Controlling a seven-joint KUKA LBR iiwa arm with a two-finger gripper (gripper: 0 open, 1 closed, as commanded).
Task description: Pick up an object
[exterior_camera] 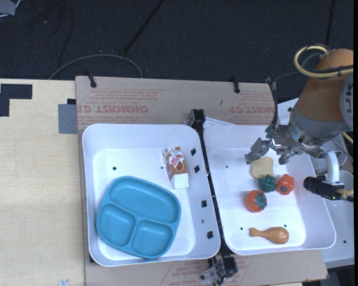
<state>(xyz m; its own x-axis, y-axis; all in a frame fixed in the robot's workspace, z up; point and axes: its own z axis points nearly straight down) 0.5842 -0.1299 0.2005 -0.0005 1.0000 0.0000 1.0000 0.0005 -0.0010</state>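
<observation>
Your claw (267, 149) hangs over the far part of the right bin (322, 234), reaching in from the right, and you cannot tell from this slanted view whether it is wide or narrow; nothing is visibly held in it. Just below the claw, nearly touching it, lies a pale yellow block (262, 168). A little nearer to you than that sit a small teal piece (267, 183) and, beside it on the arm's side, a red pepper toy (285, 185). Further toward you from the claw is a red tomato toy (256, 201), and near the bin's front wall lies a tan drumstick toy (270, 235). Well to the claw's left, across the divider, the left bin (95, 142) holds a small carton (175, 167) and a blue sectioned plate (138, 217). Both bins rest on the table (30, 183).
</observation>
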